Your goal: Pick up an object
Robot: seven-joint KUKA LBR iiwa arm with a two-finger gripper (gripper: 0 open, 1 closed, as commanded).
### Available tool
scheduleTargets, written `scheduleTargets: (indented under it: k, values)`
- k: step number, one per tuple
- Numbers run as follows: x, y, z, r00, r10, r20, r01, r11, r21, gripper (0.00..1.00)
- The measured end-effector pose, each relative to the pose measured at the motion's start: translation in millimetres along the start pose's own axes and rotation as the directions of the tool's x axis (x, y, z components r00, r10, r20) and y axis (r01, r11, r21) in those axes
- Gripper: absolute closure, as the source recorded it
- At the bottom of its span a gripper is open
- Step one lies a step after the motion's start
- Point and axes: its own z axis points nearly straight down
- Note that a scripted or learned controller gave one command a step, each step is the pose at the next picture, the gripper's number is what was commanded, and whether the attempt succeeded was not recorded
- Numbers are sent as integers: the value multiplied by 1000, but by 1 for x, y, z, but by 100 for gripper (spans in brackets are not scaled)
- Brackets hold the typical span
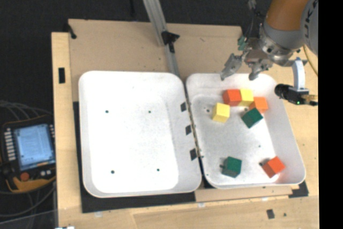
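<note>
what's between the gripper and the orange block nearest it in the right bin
Nothing visible. The gripper hangs open above the far rim of the right bin, and the nearest orange block lies just below it with bare bin floor between. A yellow block touches its right side, which may crowd a finger.

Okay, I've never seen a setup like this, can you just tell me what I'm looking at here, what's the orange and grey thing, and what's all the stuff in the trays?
You are looking down at a slant from one fixed camera above a workbench. The orange and grey thing on the right is a robot arm. At its tip is a gripper with two jaws, spread apart and holding nothing, hovering over the far edge of the right bin. Its job is to pick something up. That bin holds small blocks: an orange one, two yellow ones, another orange, two green, and an orange one near the front. Beside it is the left bin. The handheld controller sits at far left.
</note>
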Motion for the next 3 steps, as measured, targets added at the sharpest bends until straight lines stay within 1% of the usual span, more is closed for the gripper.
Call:
scheduleTargets:
  k: [1, 2, 3]
  values:
    - [0, 0, 0, 1000, 0, 1, 0, 1000, 0, 0]
    - [-5, -3, 63, 1000, 4, 2, -4, 1000, 6, 0]
    - [-10, -3, 125, 1000, 6, 2, -6, 1000, 6, 0]
